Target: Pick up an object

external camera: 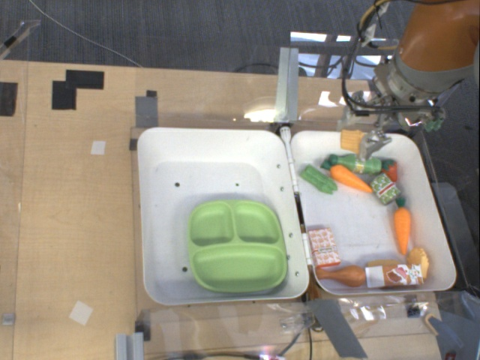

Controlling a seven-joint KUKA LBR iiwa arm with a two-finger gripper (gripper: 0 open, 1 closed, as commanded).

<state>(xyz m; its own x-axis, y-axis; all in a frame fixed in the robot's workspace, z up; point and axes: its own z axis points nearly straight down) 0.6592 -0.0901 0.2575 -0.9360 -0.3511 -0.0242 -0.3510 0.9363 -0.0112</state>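
My gripper (373, 145) hangs over the far part of the right bin (360, 220), just right of a yellow block (350, 139) and above a green bottle (351, 163). An orange carrot (351, 177) lies beside that bottle, with a green pickle (319, 179) to its left. A red and green can (386, 189) sits to the right. Nothing shows held in the gripper.
A second carrot (403, 229) lies by the right wall. A pink carton (323, 246), a brown sauce bottle (375, 275) and a small bread piece (418, 261) sit near the front. The left bin (161, 201) holds a green divided plate (237, 244).
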